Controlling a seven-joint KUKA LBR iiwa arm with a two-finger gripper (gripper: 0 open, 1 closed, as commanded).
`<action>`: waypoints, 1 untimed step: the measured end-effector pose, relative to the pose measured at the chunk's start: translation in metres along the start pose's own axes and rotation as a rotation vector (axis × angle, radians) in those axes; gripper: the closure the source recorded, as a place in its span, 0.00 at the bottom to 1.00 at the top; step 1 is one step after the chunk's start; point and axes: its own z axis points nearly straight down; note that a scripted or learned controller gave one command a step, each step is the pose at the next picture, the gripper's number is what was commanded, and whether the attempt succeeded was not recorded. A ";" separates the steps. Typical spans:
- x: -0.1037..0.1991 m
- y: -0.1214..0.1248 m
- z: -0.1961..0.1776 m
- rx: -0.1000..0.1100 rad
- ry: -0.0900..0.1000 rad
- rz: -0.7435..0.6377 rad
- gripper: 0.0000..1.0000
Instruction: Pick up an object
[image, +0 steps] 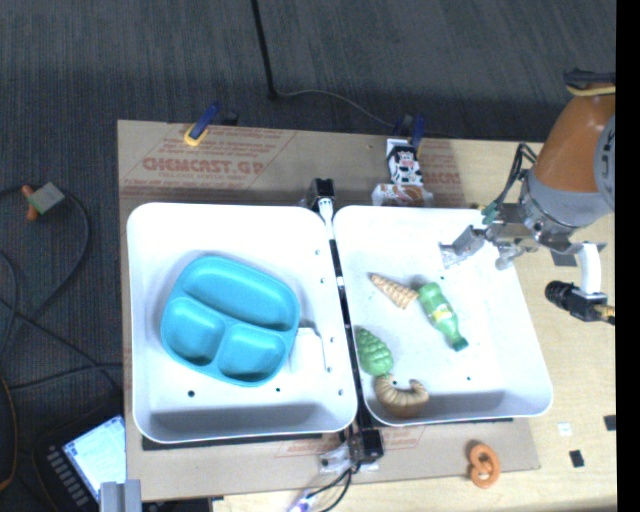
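The right bin (520, 350) holds a tan cone-shaped toy (393, 290), a green bottle (441, 314), a bumpy green toy (373, 352) and a curled brown-and-tan toy (402, 395) by the front wall. My gripper (482, 248) hangs over the bin's back right part, up and to the right of the bottle and apart from all the toys. Its fingers stand open with nothing between them. The grey arm with its orange band (575, 150) comes in from the upper right.
In the left bin (150, 240) lies a blue divided plate (232, 318). An orange ring (484, 462) rests on the bench in front of the right bin. Clamps and a small box (403, 170) stand behind the bins.
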 end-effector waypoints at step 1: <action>-0.022 -0.037 0.089 -0.007 0.011 -0.005 0.00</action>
